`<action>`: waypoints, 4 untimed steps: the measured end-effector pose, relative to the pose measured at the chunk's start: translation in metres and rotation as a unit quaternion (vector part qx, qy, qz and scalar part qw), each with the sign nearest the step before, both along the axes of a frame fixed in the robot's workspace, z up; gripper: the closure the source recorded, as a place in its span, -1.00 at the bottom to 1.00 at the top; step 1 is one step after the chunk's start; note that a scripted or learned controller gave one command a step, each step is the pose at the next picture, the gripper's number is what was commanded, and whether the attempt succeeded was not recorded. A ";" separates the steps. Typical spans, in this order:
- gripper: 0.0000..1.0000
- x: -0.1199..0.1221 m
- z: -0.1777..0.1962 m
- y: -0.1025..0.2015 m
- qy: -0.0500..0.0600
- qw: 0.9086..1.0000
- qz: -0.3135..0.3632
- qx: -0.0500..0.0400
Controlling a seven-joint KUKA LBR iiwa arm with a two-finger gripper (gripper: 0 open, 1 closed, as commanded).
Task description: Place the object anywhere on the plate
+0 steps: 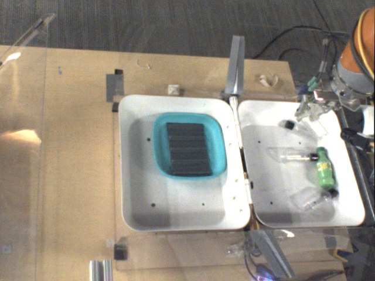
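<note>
— Where's your green bottle (pixel 323 167)?
— In the right bin (pixel 263 209), lying flat, long axis up-down, dark cap toward you. Smooth teal plate (pixel 218 151) holds a ribbed dark block (pixel 188 148).
— Jaws?
— You can't tell.

Two bins sat side by side on the bench (pixel 70 174). The left bin (pixel 135 209) held a plate (pixel 218 151) with a ridged block (pixel 187 149) on it. The right bin (pixel 263 209) held a bottle (pixel 323 170) near its right wall, with the end effector (pixel 310 107) over its far right corner.
</note>
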State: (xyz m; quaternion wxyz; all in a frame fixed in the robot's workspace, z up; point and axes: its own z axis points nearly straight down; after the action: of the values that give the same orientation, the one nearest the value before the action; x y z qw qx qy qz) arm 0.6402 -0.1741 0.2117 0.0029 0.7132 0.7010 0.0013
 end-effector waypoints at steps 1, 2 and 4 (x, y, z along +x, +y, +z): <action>1.00 -0.050 -0.081 0.063 0.001 0.997 0.073 0.001; 1.00 -0.045 -0.025 0.159 -0.001 0.995 0.098 0.001; -1.00 -0.046 -0.025 0.159 -0.001 0.995 0.098 0.001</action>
State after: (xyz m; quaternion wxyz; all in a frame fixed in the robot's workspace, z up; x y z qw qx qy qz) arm 0.5946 -0.0155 0.1865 0.0028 0.6410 0.7675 0.0029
